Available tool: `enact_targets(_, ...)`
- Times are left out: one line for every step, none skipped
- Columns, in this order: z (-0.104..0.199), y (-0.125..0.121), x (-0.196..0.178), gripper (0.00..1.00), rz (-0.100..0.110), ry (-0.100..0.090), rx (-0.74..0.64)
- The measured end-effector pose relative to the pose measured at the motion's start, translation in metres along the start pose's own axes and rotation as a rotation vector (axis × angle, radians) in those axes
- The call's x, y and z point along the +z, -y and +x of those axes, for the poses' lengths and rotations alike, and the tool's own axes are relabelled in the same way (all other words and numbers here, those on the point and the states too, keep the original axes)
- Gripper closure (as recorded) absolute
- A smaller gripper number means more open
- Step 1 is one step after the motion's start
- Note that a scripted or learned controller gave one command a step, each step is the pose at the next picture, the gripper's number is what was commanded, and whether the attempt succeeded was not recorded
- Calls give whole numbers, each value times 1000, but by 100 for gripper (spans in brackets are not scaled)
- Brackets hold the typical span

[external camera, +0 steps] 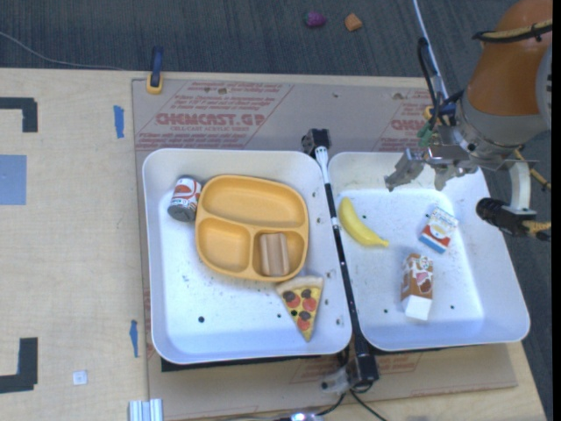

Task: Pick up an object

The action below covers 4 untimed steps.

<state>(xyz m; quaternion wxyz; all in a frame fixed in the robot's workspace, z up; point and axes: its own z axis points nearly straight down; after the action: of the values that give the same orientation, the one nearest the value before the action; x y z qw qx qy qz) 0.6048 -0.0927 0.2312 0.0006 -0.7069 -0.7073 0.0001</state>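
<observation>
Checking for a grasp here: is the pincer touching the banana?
Apart. The camera view shows the pincer over the right bin's far rim, with bare white floor between it and the banana.

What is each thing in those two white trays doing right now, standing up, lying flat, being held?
Gripper: open, above the right bin's far edge, holding nothing.
Banana: lying flat in the right bin.
Small carton: lying in the right bin, untouched.
Brown bottle: on its side, right bin.
Yellow tray: flat in the left bin, a brown block in one compartment.
Can: tipped beside the tray.
Pizza slice: lying flat.
</observation>
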Motion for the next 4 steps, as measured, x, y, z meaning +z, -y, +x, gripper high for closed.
enact_targets(-12, 43, 117, 0, 1, 1, 2)
enact_targets(1, 101, 142, 0, -19, 5, 0)
enact_targets(-4, 100, 131, 100, -28, 14, 6)
enact_targets(-4, 100, 131, 0, -27, 14, 6)
